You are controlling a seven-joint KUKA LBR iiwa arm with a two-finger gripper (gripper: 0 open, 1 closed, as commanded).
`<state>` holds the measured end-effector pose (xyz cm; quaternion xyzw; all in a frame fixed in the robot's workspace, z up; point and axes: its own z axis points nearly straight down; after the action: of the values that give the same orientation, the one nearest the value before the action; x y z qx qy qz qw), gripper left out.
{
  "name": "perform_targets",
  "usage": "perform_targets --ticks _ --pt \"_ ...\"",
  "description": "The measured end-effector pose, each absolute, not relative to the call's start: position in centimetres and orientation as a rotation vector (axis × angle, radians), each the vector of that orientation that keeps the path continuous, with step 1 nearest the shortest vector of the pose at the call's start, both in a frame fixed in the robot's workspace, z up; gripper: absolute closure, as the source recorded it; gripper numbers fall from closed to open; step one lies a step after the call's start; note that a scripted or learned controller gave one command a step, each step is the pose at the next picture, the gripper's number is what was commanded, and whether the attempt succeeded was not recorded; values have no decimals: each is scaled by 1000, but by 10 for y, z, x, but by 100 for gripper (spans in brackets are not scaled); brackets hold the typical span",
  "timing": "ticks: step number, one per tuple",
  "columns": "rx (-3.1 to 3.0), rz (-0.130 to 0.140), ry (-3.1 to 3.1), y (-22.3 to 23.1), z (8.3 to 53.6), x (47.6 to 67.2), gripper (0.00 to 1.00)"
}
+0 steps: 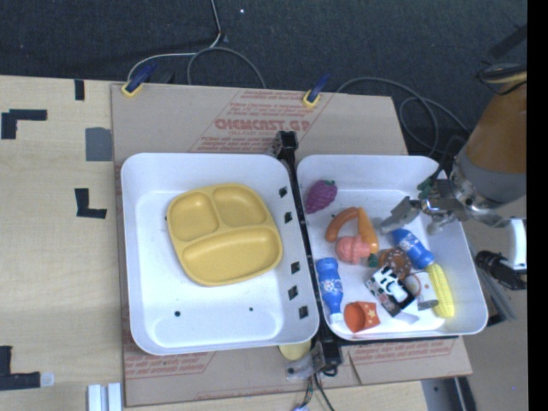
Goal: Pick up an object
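Note:
The right bin (377, 165) holds several small toys. Among them are a purple berry (321, 195), a curved orange piece (349, 221), a pink lump (354, 248), a blue bottle (329, 285), an orange cup (361, 316), a black-and-white item (392, 288), a blue cylinder (415, 248) and a yellow corn cob (440, 289). My gripper (421, 216) hangs over the bin's right side, just above the blue cylinder. It is open, with nothing between its fingers (397, 216).
A yellow divided plate (224, 232) lies in the left bin (141, 255). A black divider (295, 229) runs between the bins. Cables (214, 41) trail across the dark floor behind the cardboard base (248, 118).

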<state>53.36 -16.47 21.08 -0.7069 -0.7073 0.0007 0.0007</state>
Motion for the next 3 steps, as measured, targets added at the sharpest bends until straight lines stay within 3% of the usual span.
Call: perform_targets --ticks 1,2,3 --pt "-2212 3 -2225 -107 111 569 0" --pt "-2219 3 -2223 -102 84 593 0" --pt "-2225 -3 -2227 -103 97 595 100"
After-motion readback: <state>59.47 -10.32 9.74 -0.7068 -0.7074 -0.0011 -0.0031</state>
